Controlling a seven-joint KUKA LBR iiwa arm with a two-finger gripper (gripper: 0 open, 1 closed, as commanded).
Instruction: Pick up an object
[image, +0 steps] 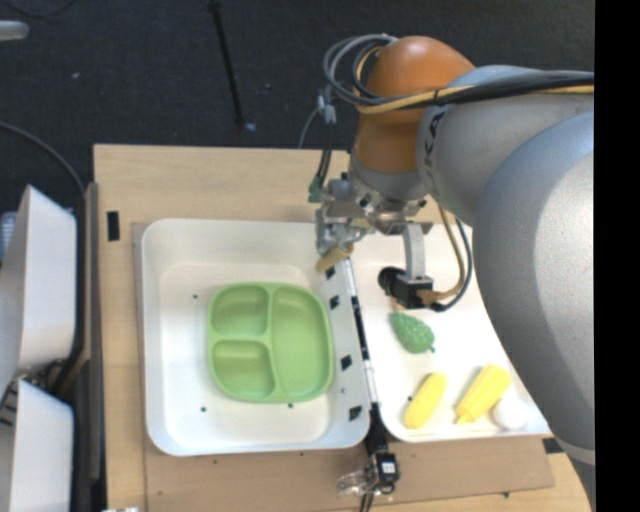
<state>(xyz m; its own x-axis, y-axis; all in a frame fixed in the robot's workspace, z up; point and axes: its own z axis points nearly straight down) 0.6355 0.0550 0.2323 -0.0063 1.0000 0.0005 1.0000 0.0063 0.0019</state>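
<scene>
My gripper hangs over the far end of the divider between the two bins, under the orange wrist band. A small tan bit shows at its tip; I cannot tell whether it is an object. In the right bin lie a green leafy toy, a yellow corn-like piece, a second yellow piece and a small white object. They are all nearer than the gripper and to its right. The left bin holds a green divided plate.
A black part on a cable hangs from the wrist above the right bin's far end. The grey arm covers the right bin's right side. The wooden bench surrounds both bins, and white boxes stand at the left edge.
</scene>
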